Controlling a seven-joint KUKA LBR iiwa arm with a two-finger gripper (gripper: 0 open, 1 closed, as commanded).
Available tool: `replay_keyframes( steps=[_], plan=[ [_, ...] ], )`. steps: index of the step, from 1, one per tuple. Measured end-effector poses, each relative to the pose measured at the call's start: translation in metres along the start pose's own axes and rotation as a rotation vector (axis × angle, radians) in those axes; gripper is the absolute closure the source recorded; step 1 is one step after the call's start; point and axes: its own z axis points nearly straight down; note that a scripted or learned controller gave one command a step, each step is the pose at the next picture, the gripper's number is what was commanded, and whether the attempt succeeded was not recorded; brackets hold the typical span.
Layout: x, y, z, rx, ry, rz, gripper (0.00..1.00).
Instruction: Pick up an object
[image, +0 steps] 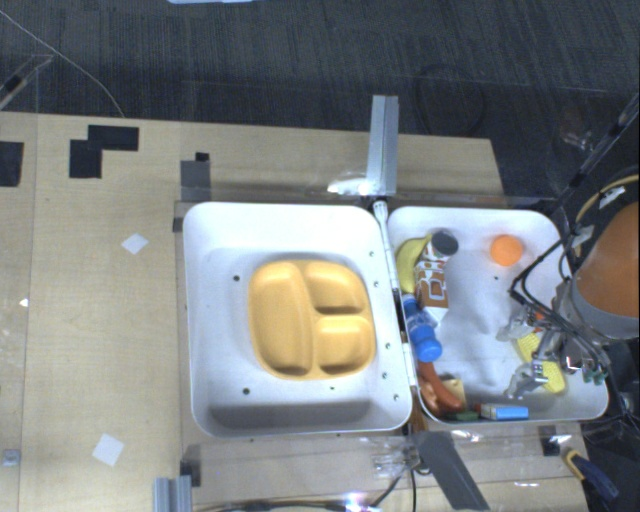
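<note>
Two bins on the counter (100, 330), and the pincer (545, 355) is low in the right bin (470, 330), at the grasping step.
Its fingers look closed around a yellow object (532, 346) at centre right; next it must lift straight up without snagging the cables.

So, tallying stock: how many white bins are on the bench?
2. The left shallow white bin holds a yellow divided plastic tray; the right shallow white bin holds small clutter.

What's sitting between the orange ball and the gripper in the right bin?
Camera view: bare white bin floor between the orange ball and the gripper; only a black cable crosses.
</note>
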Motion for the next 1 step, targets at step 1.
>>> replay_keyframes(
  steps=[1],
  plan=[
    [-0.0073, -0.0240, 0.0280, 0.000, -0.016, 0.201, 0.00]
  ],
)
